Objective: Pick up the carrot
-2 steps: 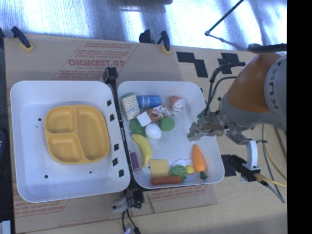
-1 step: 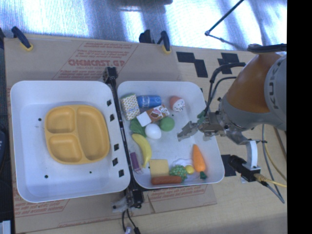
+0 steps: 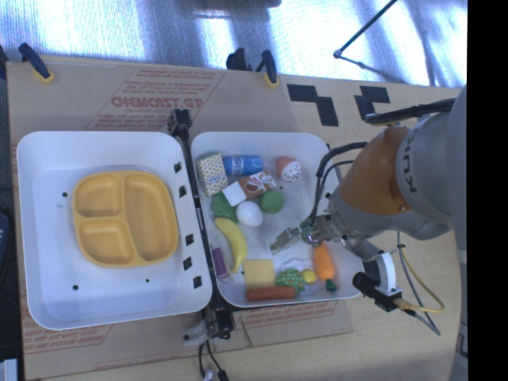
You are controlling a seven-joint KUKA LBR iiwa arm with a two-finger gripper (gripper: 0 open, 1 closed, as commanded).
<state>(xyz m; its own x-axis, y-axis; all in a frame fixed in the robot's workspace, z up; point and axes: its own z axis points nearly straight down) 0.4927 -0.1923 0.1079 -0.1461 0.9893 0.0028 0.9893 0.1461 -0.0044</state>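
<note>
Carrot (image 3: 324,262) upright in view, green top toward near rim, hand (image 3: 287,240) beside it, grip unclear

The gripper (image 3: 295,236) hung low in the right bin (image 3: 313,146), just beside the carrot (image 3: 323,262), with a banana (image 3: 232,242) further left

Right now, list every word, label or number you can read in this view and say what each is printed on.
"CHEMCAST GP": red print on the brown sheet behind the left bin.
Smaller red lines around it and along the sheet's front edge: too blurred to read.
"KU...": dark letters on the arm, cut off by its curve.
Blue can and patterned box in the right bin: labels too small to read.
</note>
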